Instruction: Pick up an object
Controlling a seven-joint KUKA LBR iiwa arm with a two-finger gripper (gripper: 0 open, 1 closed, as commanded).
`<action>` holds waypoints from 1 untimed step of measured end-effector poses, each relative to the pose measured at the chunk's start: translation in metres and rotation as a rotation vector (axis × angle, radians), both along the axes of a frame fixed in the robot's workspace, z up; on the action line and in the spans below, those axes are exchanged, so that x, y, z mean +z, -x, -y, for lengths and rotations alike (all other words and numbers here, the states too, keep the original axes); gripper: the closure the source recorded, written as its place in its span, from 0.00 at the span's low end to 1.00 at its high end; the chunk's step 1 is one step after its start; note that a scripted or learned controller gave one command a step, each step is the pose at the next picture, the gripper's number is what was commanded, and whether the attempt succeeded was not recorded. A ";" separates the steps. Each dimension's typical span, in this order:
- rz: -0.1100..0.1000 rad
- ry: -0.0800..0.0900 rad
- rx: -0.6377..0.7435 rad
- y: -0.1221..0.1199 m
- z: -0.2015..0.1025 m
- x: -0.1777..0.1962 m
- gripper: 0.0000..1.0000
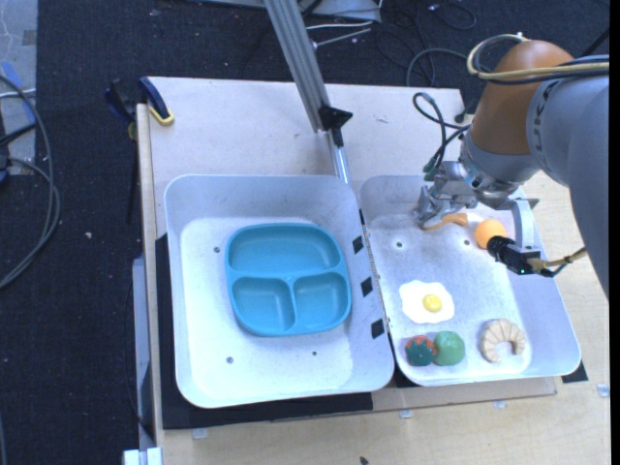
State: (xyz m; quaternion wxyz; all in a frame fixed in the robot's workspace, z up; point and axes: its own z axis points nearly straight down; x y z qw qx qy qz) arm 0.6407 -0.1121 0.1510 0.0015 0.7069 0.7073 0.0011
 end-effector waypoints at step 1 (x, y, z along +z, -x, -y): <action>0.003 0.001 0.001 -0.006 0.006 0.061 1.00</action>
